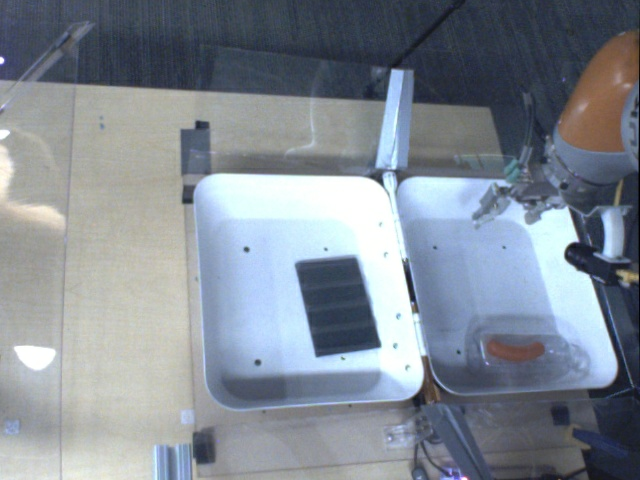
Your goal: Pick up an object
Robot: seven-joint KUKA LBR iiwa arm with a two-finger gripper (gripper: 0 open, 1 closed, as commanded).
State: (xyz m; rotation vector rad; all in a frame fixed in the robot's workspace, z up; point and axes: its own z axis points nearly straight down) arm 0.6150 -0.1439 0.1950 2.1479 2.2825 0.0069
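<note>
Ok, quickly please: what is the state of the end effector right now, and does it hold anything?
End effector: above the far side of the right bin, nothing seen in it; open or shut cannot be told.

From my seat the tabletop (110,298) reads as pale tan wood with a faint grain. Both bins are plain white: the left bin (240,218) has a few small dark dots on its floor, and the right bin (450,268) looks the same. In the left bin I see a dark charcoal slab (338,305) crossed by ribbed bands of lighter grey. In the right bin I see a clear, glassy container (525,351) with an orange-red piece (515,349) inside. The arm (600,98) shows an orange band above grey metal, and the claw (512,200) is silvery grey. Beyond the tabletop, the floor (250,8) is dark blue-grey with a fine speckled weave.
</note>
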